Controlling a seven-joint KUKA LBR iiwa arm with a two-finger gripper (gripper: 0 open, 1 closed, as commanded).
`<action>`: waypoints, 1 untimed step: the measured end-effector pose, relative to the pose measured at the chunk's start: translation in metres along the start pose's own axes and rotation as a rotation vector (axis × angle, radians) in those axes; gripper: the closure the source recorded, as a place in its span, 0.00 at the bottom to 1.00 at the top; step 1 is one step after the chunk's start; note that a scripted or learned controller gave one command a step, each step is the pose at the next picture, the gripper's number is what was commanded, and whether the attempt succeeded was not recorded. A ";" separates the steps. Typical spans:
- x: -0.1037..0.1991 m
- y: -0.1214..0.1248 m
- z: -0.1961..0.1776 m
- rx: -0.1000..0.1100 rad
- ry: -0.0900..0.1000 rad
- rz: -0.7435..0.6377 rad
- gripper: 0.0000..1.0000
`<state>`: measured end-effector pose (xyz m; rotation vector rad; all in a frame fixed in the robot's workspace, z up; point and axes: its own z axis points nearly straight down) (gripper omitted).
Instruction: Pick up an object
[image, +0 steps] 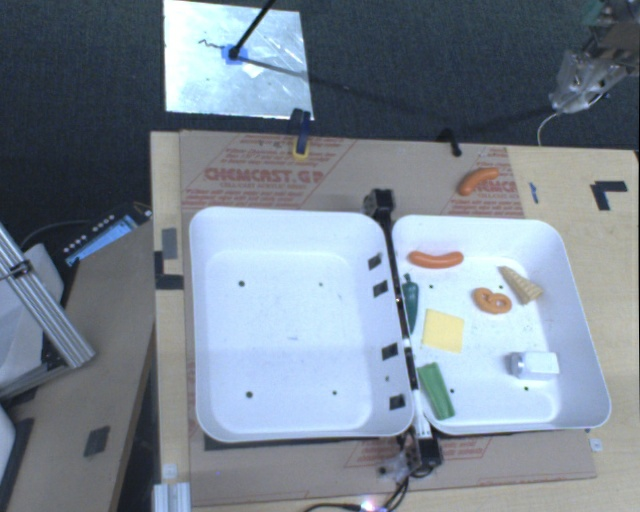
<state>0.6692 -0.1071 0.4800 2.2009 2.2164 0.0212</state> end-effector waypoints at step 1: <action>-0.105 -0.008 0.165 0.033 0.003 0.015 1.00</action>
